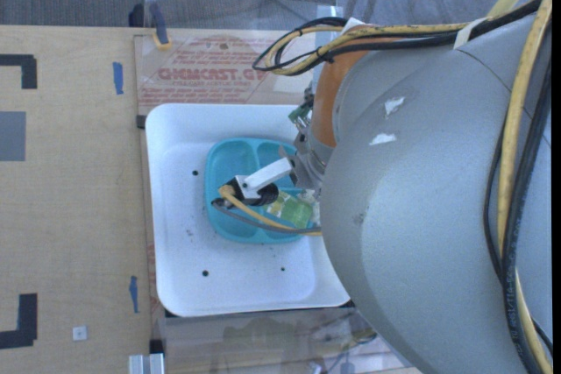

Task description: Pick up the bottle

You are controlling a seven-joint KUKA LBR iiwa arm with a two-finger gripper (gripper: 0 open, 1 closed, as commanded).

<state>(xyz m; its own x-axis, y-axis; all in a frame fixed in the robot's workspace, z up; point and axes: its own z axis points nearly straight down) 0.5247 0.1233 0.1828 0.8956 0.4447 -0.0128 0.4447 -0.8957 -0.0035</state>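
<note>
Bottle (294, 210): seen at tray's (230, 166) 4 o'clock, judged not yet lifted. Tool (302, 179): close by; state cannot be told.

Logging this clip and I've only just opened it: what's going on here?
The grey KUKA arm reaches in from the right, low over the white bin. Its gripper is down over a teal divided plate that lies in the bin. A pale green thing, probably the bottle, lies on the plate's right side, right by the gripper. The arm hides the contact, so I cannot tell whether it is grasped.
</note>
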